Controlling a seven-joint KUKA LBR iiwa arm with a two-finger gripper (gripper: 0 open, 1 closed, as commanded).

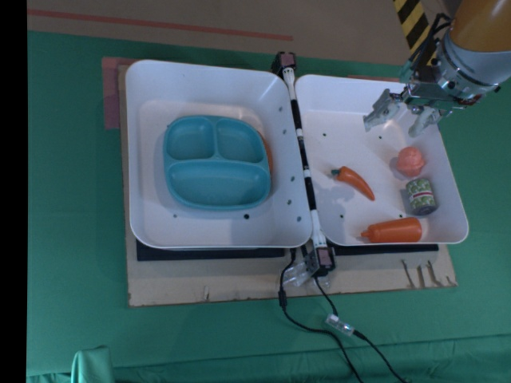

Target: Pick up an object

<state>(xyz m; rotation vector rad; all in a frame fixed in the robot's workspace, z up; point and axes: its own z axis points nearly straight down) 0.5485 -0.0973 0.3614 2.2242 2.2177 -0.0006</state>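
My gripper [402, 118] hangs open over the back of the right bin [343, 102], with nothing between its fingers. Just below it lies a pink-orange round fruit [410, 160]. A small green and purple can [420, 195] sits in front of that fruit. Along the bin's front wall rests a large orange carrot [393, 230]. Near the bin's middle lies a small orange chili pepper with a green stem [354, 181].
The left bin [152, 94] holds a teal divided plate [215, 163]. A black and white divider bar [302, 150] runs between the bins. Cables [335, 321] trail off the bench front. Yellow-black hazard tape [409, 6] marks the floor at the back right.
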